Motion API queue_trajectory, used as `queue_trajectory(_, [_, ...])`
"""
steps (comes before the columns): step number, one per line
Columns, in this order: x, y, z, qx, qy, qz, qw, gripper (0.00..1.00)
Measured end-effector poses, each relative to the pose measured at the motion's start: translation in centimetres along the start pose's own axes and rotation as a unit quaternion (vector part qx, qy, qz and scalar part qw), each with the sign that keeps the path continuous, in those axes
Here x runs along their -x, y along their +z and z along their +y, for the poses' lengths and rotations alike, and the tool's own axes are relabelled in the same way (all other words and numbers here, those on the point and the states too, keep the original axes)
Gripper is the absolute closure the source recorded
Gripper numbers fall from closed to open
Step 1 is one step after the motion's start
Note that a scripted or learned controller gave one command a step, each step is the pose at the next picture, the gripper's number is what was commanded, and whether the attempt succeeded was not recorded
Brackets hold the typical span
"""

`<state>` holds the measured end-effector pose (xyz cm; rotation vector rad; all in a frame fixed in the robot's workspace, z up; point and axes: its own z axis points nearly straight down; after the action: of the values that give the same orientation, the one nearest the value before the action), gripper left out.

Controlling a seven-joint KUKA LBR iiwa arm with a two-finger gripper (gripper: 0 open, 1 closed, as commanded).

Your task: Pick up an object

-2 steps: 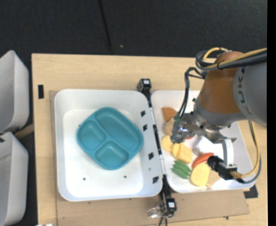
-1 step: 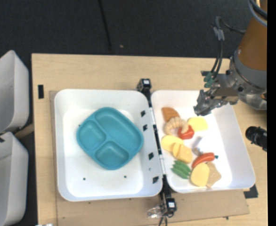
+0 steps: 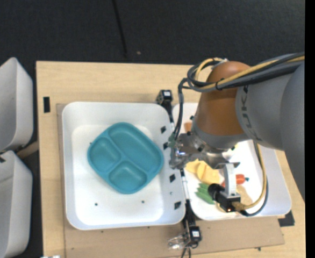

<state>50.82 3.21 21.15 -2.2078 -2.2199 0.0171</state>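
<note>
Over the right bin (image 3: 278, 192), near the wall it shares with the left bin (image 3: 69, 160), the hand (image 3: 180, 156) hangs low under the wrist, and the arm hides how far open it is or whether it has hold of anything. No lift shows, so the pick seems not yet done: a yellow object (image 3: 203, 170) and a green object (image 3: 203, 192) lie just beside the hand, partly covered. A teal divided plate (image 3: 125, 157) lies in the left bin, and the near bin wall could crowd a grasp.
</note>
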Motion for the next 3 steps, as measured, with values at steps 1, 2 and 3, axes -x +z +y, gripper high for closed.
queue_trajectory(1, [-2.8, -17.0, -2.0, 0.017, -0.001, 0.002, 0.9998, 1.00])
queue_trajectory(2, [-11.6, -13.8, -2.1, 0.006, -0.003, 0.000, 1.0000, 1.00])
queue_trajectory(3, [-11.0, -15.0, -1.9, 0.007, -0.002, -0.001, 1.0000, 1.00])
